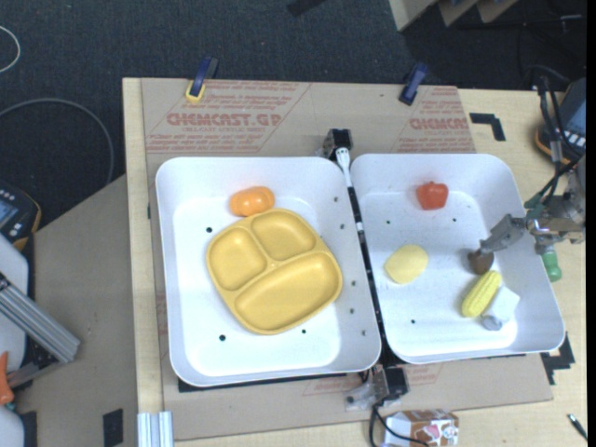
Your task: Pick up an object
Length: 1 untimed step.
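The right bin (438,338) holds a red pepper-like toy (431,195) at the back, a pale yellow rounded piece (406,264) in the middle and a yellow corn cob (480,292) near the front right. A small brown object (480,263) lies just above the corn. My gripper (498,236) comes in low over the right rim, its grey tip right at the brown object. Nothing is visibly lifted by it.
The left bin (177,250) carries a yellow divided plate (272,268) and an orange piece (251,200) behind it. A white block (505,303) and a small grey bit (491,322) lie beside the corn. A green item (553,268) sits on the right rim.
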{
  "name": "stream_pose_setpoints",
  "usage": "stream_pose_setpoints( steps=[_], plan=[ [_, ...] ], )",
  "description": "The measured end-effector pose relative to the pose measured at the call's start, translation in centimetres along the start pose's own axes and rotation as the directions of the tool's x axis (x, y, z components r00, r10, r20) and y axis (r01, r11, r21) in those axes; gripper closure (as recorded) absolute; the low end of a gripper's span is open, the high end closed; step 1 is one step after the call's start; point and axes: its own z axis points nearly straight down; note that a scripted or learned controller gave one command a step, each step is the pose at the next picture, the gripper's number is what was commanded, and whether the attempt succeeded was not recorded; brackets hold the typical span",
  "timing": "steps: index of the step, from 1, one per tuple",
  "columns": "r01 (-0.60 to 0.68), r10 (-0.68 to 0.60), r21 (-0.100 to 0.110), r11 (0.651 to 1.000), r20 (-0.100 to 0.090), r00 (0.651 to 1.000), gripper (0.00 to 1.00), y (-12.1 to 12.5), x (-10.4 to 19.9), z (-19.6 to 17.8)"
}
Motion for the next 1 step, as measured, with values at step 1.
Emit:
stream_pose_setpoints(
  steps=[1],
  plan=[
    [0.001,-0.001,-0.003,1.0,0.002,1.0,1.0,0.08,-0.02,-1.09]
  ],
)
